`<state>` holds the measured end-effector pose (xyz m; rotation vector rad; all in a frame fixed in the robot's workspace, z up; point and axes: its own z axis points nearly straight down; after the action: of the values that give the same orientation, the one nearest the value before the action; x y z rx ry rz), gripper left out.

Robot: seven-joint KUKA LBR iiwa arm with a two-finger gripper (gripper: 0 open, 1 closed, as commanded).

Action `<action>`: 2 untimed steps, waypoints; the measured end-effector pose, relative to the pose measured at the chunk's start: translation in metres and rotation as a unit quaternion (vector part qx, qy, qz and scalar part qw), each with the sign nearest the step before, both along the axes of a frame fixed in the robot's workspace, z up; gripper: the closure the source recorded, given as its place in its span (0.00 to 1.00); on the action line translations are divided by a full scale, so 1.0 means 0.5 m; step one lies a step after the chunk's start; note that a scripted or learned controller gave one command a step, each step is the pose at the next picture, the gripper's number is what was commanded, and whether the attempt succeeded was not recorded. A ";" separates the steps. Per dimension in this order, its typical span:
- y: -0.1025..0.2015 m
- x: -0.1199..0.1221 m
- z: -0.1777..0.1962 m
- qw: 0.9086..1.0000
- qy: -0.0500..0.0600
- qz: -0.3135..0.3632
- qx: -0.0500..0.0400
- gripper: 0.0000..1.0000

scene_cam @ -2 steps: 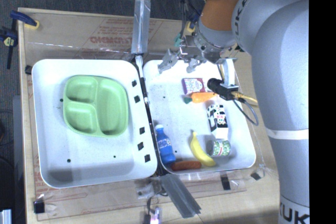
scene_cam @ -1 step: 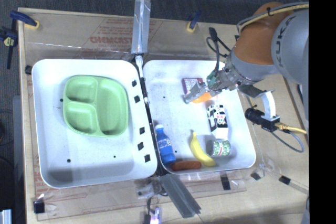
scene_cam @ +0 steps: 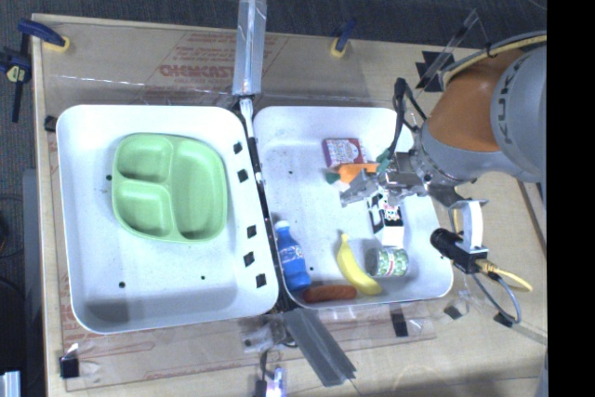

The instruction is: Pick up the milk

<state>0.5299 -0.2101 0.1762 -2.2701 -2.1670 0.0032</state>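
The milk (scene_cam: pixel 342 150) lies at about ten o'clock from the end effector (scene_cam: pixel 376 191) (finger state impossible to tell), just beside it in the right bin (scene_cam: pixel 279 144).

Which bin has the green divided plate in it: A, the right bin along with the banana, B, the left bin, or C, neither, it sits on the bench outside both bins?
B. The green divided plate lies inside the left bin, while the banana and the blue bottle lie in the right bin.
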 end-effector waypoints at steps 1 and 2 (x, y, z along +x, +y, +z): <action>0.006 -0.009 0.047 1.000 -0.002 0.026 -0.001 0.00; 0.001 -0.009 -0.155 0.998 0.000 0.055 0.000 0.00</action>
<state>0.5252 -0.2096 0.0988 -2.1476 -2.2878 0.0038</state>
